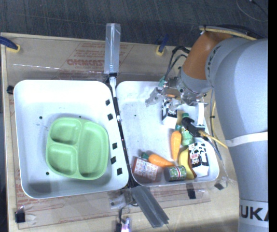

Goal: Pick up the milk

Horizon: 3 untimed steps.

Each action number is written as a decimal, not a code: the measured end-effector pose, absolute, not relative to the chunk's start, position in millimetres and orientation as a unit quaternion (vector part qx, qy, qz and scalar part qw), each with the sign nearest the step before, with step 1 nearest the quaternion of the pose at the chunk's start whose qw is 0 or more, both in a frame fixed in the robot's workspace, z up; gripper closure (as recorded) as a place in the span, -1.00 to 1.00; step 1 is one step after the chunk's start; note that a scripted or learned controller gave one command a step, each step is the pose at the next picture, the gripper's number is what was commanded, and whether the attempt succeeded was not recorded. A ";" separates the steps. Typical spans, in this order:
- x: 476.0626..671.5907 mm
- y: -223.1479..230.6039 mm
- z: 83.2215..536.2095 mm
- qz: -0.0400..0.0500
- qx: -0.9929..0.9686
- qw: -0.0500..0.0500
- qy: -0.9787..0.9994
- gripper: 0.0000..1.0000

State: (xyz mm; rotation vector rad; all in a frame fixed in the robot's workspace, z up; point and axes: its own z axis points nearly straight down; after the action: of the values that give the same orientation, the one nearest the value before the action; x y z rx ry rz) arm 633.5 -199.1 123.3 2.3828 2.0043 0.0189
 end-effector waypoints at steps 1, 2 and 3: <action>634.0 -206.6 108.1 0.006 0.761 0.012 0.649 -1.00; 618.0 -205.1 108.9 0.009 0.742 0.016 0.671 -1.00; 604.7 -202.0 108.7 0.008 0.717 0.017 0.697 -1.00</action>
State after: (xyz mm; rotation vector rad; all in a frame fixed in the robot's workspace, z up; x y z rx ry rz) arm 604.7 -202.0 108.7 2.2285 2.1669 0.0251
